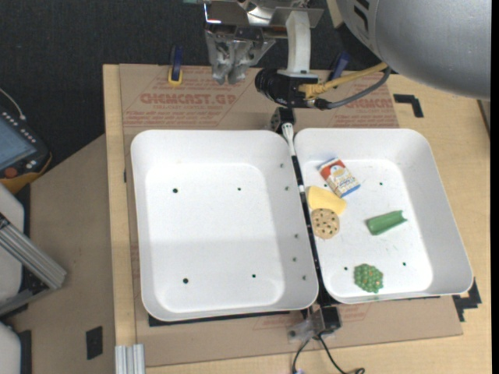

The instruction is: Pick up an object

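My gripper [231,68] hangs high at the top of the view, above the back edge of the left bin [156,209], far from every object. Its fingers look close together with nothing between them. In the right bin [437,209] lie a small red, white and blue carton [340,177], a yellow wedge [325,200], a round speckled cookie [325,224], a green pod-shaped piece [386,222] and a green bumpy ball [368,277].
Both bins rest on a cardboard sheet [125,131]. A black fitting with yellow cable [312,89] sits behind the bins near the gripper. Blue clips [176,65] hold the cardboard's back edge. The large grey arm body [429,22] fills the top right.
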### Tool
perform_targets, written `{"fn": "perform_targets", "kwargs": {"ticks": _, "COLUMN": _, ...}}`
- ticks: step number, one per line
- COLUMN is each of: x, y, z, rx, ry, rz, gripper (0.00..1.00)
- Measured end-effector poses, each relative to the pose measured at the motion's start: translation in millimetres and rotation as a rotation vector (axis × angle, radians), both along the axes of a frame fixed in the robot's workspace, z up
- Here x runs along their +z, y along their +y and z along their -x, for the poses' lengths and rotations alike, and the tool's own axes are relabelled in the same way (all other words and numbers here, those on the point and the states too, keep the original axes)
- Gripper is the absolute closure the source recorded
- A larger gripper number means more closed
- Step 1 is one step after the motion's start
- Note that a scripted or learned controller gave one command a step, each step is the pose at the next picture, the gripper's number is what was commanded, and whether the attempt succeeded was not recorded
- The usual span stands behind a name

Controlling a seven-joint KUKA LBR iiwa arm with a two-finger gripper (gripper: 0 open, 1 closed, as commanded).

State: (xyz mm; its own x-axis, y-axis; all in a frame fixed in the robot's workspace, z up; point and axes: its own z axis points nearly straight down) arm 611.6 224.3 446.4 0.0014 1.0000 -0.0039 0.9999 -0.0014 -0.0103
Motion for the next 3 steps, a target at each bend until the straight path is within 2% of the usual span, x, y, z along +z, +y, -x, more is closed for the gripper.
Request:
{"fn": "perform_targets", "kwargs": {"ticks": 1, "x": -44, "y": -1, "z": -57, "rx": -0.001, "ry": -0.009, "rz": -0.002, "gripper": 1.00}}
{"fn": "perform_targets", "kwargs": {"ticks": 3, "x": -96, "y": 0, "z": -54, "rx": 0.000, "ry": -0.006, "rz": -0.002, "gripper": 1.00}}
